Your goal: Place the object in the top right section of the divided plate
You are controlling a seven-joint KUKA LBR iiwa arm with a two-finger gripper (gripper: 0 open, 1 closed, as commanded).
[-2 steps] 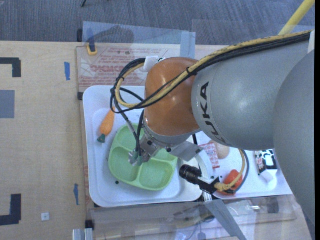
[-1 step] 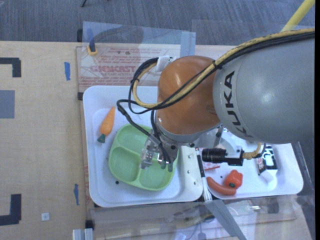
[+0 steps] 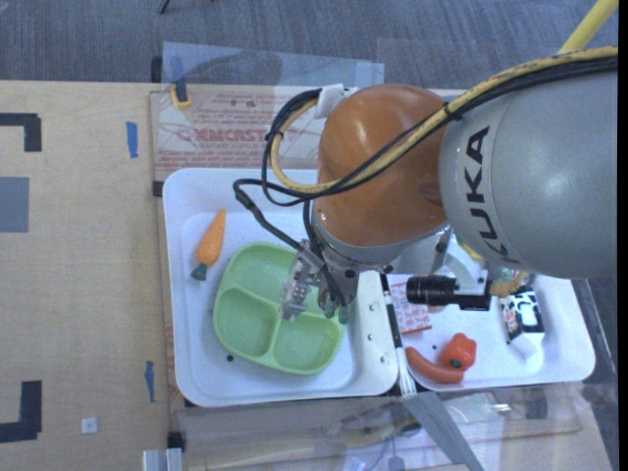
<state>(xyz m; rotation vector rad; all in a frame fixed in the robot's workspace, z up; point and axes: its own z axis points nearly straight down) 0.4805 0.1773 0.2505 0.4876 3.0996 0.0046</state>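
Over the bench, one grey arm with its orange band is hanging across two white bins. One green divided plate, three sections, is lying in the left bin. Its gripper is hovering above the plate's top right section; whether it is gripping anything I cannot tell. One toy carrot is resting left of the plate. One red pepper is sitting in the right bin.
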